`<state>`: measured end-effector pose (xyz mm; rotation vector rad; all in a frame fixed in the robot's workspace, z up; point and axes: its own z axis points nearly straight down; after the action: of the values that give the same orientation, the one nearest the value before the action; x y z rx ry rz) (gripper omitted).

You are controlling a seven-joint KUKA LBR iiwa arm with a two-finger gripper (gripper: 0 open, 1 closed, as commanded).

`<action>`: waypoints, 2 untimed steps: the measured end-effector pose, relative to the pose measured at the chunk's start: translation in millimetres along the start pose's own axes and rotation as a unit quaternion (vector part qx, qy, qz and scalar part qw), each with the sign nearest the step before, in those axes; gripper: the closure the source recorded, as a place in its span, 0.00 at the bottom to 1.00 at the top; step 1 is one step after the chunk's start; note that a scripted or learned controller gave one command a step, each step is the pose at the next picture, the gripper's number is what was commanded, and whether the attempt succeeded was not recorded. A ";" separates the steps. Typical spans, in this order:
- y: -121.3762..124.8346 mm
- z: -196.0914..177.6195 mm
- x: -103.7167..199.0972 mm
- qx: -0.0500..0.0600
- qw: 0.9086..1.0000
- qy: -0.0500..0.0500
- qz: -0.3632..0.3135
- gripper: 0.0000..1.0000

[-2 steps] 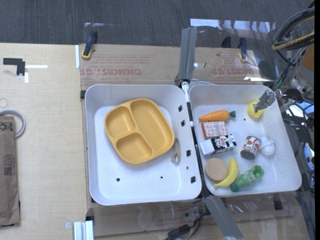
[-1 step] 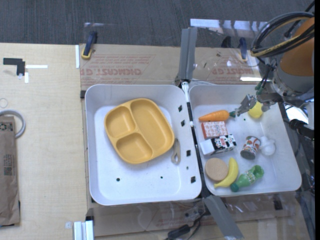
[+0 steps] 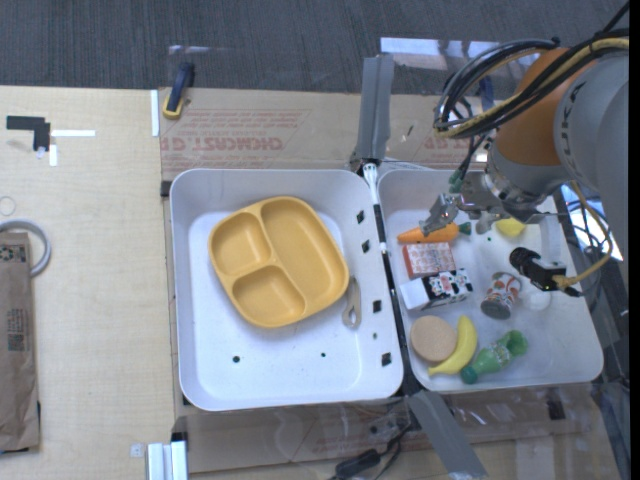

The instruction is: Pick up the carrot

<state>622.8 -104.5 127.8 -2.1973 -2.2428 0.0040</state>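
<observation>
Dark grey carpet (image 3: 250, 18) is seen beyond the gripper (image 3: 440, 218) — along the view's top. A pale wooden bench (image 3: 80, 248) is spread well off to the gripper's left in the view, and printed cardboard (image 3: 260, 128) is laid between the two.

Two white bins, a left bin (image 3: 290, 360) and a right bin (image 3: 545, 353). One yellow plate (image 3: 278, 260), divided into three compartments. Eight small things in all: one carrot (image 3: 425, 235), one banana (image 3: 461, 346), one round tan biscuit (image 3: 434, 338), one green item (image 3: 495, 358) whose kind is unclear, one small can (image 3: 500, 295), one black-and-white carton (image 3: 440, 288), one red-and-white packet (image 3: 430, 260) and one small yellow piece (image 3: 511, 228). One brown paper bag (image 3: 15, 338). One robot arm (image 3: 605, 108).
</observation>
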 end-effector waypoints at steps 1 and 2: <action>36.5 34.9 -9.6 -0.003 0.995 -0.002 -0.101 0.00; -6.5 -14.4 3.9 -0.002 0.992 -0.001 -0.124 0.00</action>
<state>616.2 -100.7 142.1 -1.9038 -2.5004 0.0015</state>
